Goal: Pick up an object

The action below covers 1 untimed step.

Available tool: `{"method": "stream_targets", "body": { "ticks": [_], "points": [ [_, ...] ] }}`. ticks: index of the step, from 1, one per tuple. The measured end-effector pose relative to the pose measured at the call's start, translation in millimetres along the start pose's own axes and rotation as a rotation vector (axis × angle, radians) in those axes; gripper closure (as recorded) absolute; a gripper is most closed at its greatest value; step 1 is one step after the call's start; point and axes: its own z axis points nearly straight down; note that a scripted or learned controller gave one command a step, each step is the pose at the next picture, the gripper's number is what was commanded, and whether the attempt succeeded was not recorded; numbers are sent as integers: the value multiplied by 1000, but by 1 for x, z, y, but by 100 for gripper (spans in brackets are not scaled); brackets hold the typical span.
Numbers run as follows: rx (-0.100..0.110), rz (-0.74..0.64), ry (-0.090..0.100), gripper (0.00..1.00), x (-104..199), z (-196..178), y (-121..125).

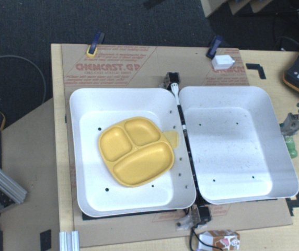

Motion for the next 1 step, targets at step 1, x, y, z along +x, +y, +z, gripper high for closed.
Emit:
{"method": "stream_targets", "body": {
  "ticks": [1],
  "points": [
    [-3,-8,1,100,5,13,13]
  ]
}}
